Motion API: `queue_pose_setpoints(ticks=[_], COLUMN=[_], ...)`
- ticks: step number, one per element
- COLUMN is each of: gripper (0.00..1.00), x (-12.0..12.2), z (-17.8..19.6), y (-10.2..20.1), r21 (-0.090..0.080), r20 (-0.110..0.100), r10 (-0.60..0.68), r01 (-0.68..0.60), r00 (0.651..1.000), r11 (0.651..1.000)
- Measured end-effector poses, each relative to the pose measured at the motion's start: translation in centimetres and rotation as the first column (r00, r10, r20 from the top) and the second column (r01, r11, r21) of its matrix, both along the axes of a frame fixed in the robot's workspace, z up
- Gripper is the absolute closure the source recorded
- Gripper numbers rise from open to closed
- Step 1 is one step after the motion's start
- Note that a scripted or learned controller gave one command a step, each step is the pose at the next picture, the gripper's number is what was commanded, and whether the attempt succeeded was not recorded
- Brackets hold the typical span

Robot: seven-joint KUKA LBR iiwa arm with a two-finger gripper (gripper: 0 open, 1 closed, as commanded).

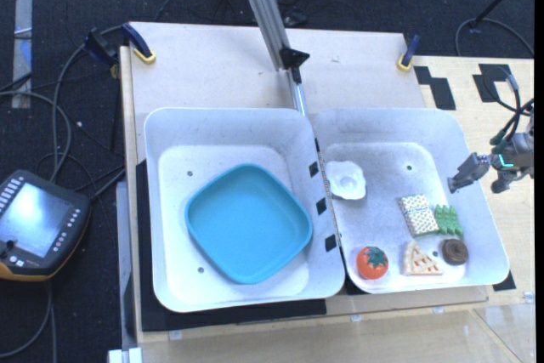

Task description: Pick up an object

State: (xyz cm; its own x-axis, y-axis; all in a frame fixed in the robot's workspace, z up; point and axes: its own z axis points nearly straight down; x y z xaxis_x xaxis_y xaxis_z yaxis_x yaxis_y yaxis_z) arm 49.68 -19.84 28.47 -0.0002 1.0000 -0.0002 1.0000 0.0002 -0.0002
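Step in hand, as judged: approach, before any grasp. Nothing between the gripper (pixel 467 173) and the objects; no contact with any of them.

Location of candidate objects:
- In the right bin (pixel 384 121), lower right of the frame: a white lumpy piece (pixel 346 181) near the bin's left wall; a checkered block (pixel 417 214) touching or just beside a green piece (pixel 447 220); a brown round piece (pixel 455 251) below the green one; a triangular, pizza-like wedge (pixel 421 259) just left of the brown piece; a red, tomato-like ball (pixel 371 263) at the lower left corner of the bin.
- In the left bin (pixel 170 132), centre of the frame: a blue tray (pixel 246 221), lying flat and turned at a slant.

Arm pose: enters at the right edge of the frame, mid-height. Hangs over the right rim of the right bin, pointing left and down at a slant. Sits above and right of the checkered block and green piece, apart from both. Opening of the gripper: cannot tell, too small and dark against the bench.

Next move, as judged: travel left and down over one chosen object, then descend with the tool centred on it. Prefer the white lumpy piece or the red ball, both well apart from neighbours. Expect crowding at the checkered block and green piece; risk of nudging one while closing on the other.
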Motion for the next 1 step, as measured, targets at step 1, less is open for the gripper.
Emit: queue_pose_setpoints(ticks=[1], gripper=[0.0], x=[0.0], z=[0.0], y=[0.0], r21=[0.0], r20=[0.0], r10=[0.0], r01=[0.0], r00=[1.0], r11=[1.0])
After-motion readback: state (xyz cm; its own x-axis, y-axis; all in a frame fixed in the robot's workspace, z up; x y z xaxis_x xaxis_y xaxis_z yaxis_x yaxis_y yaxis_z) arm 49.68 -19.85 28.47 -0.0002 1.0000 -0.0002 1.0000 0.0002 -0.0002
